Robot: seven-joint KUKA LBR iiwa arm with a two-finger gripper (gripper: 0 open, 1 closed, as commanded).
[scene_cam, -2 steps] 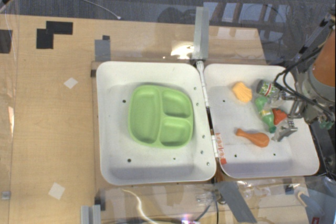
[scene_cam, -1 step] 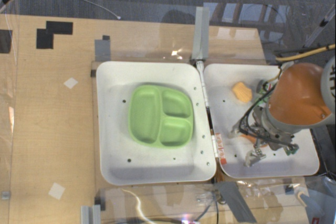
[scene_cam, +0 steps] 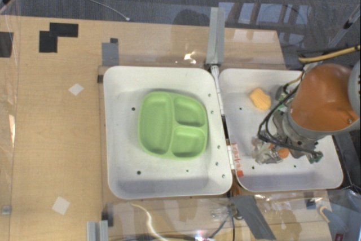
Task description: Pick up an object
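Camera view, from above at a slant: a pale wooden bench bears two shallow white bins side by side, with dark grey carpet beyond its far edge; black tape marks lie on the wood at far left, and a grey metal bracket stands between the bins at their far side. The left bin holds a green divided tray, lying flat near its centre with three compartments. The right bin holds a yellow-orange object toward its far left, resting apart from the arm; a small orange object lies beneath the wrist, just beside the gripper. The arm's orange band hangs over the right bin; whether the gripper's tool is spread or closed cannot be told, being masked by cables and the wrist; a hold on the small object is likewise unconfirmed.
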